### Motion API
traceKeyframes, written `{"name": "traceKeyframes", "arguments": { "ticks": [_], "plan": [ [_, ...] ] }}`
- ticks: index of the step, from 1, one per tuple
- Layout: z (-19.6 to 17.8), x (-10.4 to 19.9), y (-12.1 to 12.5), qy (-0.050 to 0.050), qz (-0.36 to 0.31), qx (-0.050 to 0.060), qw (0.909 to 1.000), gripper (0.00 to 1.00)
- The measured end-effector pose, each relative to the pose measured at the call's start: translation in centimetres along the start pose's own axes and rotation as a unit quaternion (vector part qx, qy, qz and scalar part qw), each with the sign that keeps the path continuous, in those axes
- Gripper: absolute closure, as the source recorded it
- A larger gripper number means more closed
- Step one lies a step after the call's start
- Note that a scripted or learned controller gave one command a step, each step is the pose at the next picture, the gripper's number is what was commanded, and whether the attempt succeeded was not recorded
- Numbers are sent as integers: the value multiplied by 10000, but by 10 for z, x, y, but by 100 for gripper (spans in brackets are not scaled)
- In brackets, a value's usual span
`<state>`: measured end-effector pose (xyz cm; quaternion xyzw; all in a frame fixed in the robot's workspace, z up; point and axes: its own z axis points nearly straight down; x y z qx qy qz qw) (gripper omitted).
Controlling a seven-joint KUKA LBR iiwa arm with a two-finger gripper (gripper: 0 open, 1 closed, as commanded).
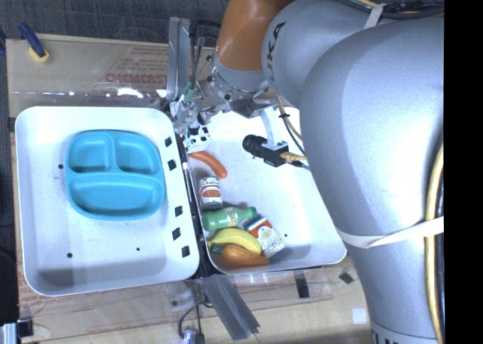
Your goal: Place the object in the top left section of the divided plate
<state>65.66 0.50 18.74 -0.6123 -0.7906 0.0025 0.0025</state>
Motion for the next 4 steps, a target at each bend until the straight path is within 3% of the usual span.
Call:
{"name": "traceKeyframes", "arguments": {
  "ticks": [1, 2, 3, 4],
  "plan": [
    [0, 58, 8, 5, -1091, 15, 9940, 100],
    [1, 106, 28, -14, -3058, -18, 9521, 100],
    [-26, 201, 12, -16, -3221, -7, 9467, 100],
    [-27, 201, 12, -17, -3218, -9, 9468, 0]
  ]
}}
